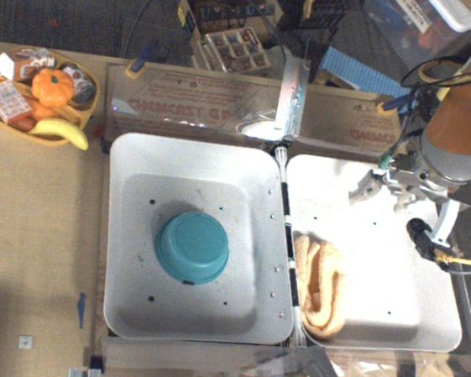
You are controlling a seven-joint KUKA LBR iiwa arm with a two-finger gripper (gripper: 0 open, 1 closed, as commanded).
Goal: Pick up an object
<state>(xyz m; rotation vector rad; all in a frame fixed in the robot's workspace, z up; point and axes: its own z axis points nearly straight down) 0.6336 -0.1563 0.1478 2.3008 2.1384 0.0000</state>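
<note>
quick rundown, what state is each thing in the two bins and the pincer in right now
teal bowl: upside down, resting on the left bin floor, untouched
tan cloth: bunched up, lying against the right bin left wall
pincer: open, holding nothing, above the right bin's upper part, away from the cloth

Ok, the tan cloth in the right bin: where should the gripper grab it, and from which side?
Probably from straight above, at the tan cloth's upper end, pinching across its narrow width. It lies bunched in a long strip against the right bin's left wall, so a sideways approach there looks blocked. The gripper hangs above the bin's far side.
</note>
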